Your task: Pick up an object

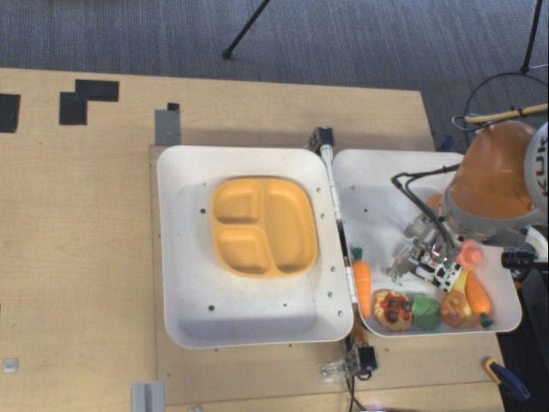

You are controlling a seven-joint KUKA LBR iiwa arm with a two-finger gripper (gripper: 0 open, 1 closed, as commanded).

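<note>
Carrot (362, 287), orange with green top, lies at right bin's (377, 178) left wall. Gripper (418, 260) nearby; finger opening cannot be determined.

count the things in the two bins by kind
carrots: 2, one by the divider and one at the right edge
orange divided tray: 1
pizza slice: 1
green vegetable: 1
pink piece: 1
total: 6

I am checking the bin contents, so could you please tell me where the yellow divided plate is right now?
The yellow divided plate lies in the middle of the left bin, across the divider from the carrot at the right bin's left wall.
</note>
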